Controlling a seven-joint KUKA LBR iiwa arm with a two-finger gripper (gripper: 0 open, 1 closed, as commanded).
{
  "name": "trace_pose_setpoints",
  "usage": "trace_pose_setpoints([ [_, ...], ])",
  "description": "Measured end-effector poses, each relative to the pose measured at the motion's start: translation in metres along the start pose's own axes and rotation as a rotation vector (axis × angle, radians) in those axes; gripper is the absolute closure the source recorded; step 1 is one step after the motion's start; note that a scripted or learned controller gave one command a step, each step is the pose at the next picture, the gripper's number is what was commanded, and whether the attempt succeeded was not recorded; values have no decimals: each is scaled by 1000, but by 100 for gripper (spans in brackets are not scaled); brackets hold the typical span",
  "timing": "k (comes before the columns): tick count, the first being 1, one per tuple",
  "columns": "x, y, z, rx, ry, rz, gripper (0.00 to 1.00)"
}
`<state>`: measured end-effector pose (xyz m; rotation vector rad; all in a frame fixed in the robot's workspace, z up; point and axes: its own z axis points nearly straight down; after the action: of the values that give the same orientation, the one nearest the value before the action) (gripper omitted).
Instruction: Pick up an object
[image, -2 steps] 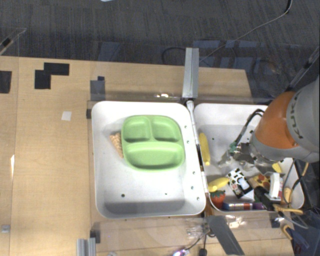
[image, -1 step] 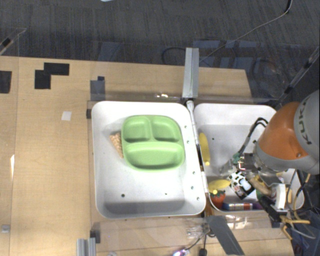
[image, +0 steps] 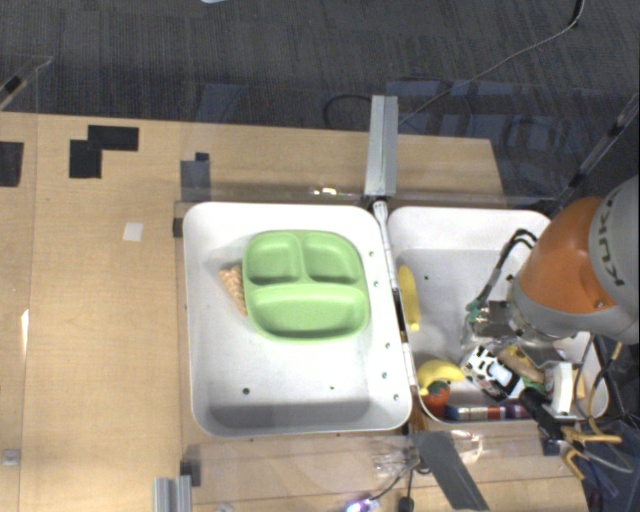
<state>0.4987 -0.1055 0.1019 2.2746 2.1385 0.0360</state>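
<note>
My gripper (image: 492, 368) hangs low over the near part of the right bin (image: 450, 250), below the orange wrist band. Its tip sits among a cluster of small objects: a yellow rounded item (image: 440, 375), a dark marker-like stick (image: 480, 411) and an orange piece (image: 434, 403) by the bin's front left corner. A yellow banana-like object (image: 408, 297) lies along the right bin's left wall. The arm hides the finger gap, and I see nothing clearly between the fingers.
The left bin (image: 210, 380) holds a green sectioned tray (image: 303, 283), with a tan textured item (image: 233, 288) peeking out at its left. A metal divider post (image: 381, 145) stands behind the bins. Cables hang at the far right.
</note>
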Motion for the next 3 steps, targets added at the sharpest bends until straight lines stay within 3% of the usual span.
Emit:
trace_pose_setpoints([
  [1,0,-1,0,2,0,0,0],
  [2,-2,91,-39,27,-3,-77,0],
  [3,-43,18,12,15,-2,-84,0],
])
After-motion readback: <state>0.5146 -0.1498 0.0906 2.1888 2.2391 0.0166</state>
